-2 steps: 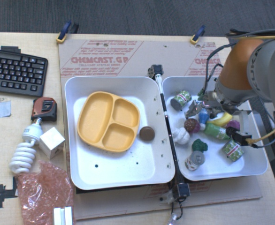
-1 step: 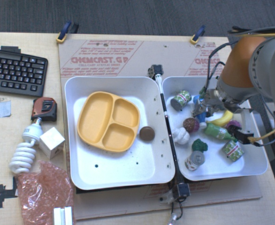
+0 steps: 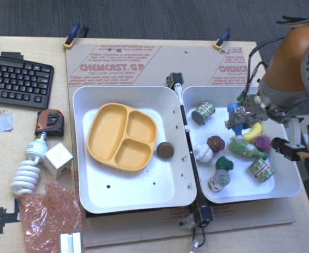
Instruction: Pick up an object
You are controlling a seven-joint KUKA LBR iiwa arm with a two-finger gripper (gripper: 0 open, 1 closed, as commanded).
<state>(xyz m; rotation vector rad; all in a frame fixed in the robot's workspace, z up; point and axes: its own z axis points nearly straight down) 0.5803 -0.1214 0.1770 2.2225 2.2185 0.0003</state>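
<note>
My gripper [image 3: 238, 121] hangs low over the upper middle of the right bin [image 3: 286, 186], under the grey wrist and orange band. A blue object [image 3: 233, 109] sits right against it, and a yellow banana [image 3: 252, 130] lies just to its right. Below these lie a green bottle [image 3: 246, 149] and a purple piece [image 3: 263, 143]. A brown ball [image 3: 215, 142], a white garlic bulb [image 3: 203, 152], a broccoli piece [image 3: 224, 164], a silver can [image 3: 219, 180] and two green cans [image 3: 203, 111] [image 3: 261, 168] are spread around the bin.
The left bin [image 3: 138, 194] holds a yellow divided plate [image 3: 123, 136] and a brown ball [image 3: 165, 150]. A keyboard [image 3: 17, 80], tape measure [image 3: 50, 123], light bulb [image 3: 29, 165], white cube [image 3: 58, 159] and pink bag [image 3: 51, 215] lie on the bench at left.
</note>
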